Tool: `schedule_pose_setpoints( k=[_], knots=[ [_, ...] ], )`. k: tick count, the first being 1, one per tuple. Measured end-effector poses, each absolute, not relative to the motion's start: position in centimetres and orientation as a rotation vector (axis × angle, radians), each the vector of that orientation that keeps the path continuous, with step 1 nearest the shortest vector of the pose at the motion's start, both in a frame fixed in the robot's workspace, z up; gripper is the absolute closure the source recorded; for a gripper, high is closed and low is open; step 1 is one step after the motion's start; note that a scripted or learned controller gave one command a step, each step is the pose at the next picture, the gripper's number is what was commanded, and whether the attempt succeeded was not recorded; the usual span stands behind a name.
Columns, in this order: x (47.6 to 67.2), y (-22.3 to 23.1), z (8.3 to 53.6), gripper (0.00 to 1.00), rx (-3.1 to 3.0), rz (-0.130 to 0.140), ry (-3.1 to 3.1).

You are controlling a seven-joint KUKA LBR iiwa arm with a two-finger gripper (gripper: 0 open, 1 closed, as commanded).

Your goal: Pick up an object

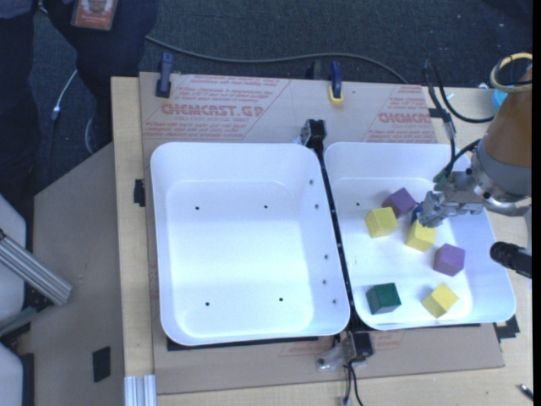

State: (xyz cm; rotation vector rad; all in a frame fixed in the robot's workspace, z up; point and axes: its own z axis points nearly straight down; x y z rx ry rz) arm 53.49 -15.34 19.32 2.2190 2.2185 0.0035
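The right bin [372, 161] holds several small blocks. Two are purple: one [399, 201] near the middle and another [449, 259] toward the right side. Three are yellow: one [380, 222] left of centre, one [420, 236] in the middle and one [440, 299] near the front. A dark green cube [383, 298] sits at the front left. My gripper [427, 213] hangs low in this bin, just above the middle yellow block and beside the first purple block. Nothing shows between its fingers.
The left bin [165, 227] lies beside the right one, with a black clip [314, 132] at the back of the seam. Cables run along the arm at the right. Cardboard covers the bench behind the bins.
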Motion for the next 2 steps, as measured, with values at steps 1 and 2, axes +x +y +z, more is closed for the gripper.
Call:
schedule_pose_setpoints(
  k=[1,2],
  knots=[
    [53.6,-15.4,22.4,1.0,2.22,0.002,2.22],
    [54.0,-9.6,21.5,1.0,2.217,0.001,2.228]
  ],
)
